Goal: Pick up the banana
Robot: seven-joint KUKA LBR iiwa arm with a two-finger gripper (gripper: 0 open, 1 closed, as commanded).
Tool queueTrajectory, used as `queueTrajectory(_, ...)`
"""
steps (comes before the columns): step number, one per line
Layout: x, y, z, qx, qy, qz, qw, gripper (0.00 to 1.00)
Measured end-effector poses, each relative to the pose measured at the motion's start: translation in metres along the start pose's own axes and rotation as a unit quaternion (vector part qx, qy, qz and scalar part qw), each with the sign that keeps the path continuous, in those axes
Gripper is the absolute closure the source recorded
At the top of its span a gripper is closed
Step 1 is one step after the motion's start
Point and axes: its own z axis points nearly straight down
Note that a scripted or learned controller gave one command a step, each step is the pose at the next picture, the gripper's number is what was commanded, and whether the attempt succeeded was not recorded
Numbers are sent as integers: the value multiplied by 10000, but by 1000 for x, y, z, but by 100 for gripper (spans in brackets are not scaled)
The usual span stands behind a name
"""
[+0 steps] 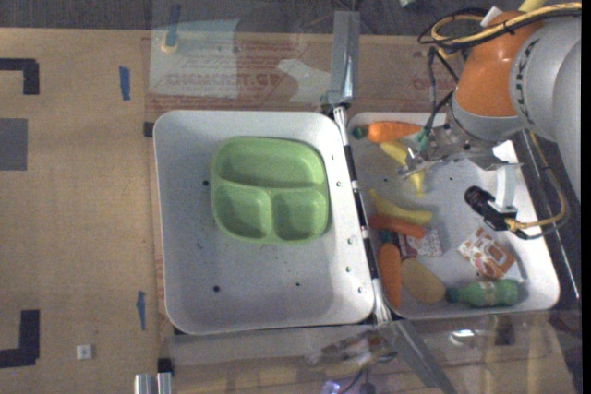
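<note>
The banana is a long yellow curved piece lying in the middle of the right bin, left of centre. My gripper hangs over the upper part of that bin, above and slightly right of the banana. It sits over another yellow piece that pokes out to its left and below it. The banana lies apart from the gripper, flat on the bin floor.
An orange carrot lies at the bin's top. A red piece touches the banana's lower side. Lower down are another carrot, a tan potato, a green bottle and a printed packet. A green divided plate is in the left bin.
</note>
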Motion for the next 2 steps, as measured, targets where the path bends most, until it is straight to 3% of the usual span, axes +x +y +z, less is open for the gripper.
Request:
queueTrajectory(1, -8, 29, 9, 102, 50, -571, 9983, 100)
queueTrajectory(2, 43, 44, -111, 44, 36, 70, 10000, 100)
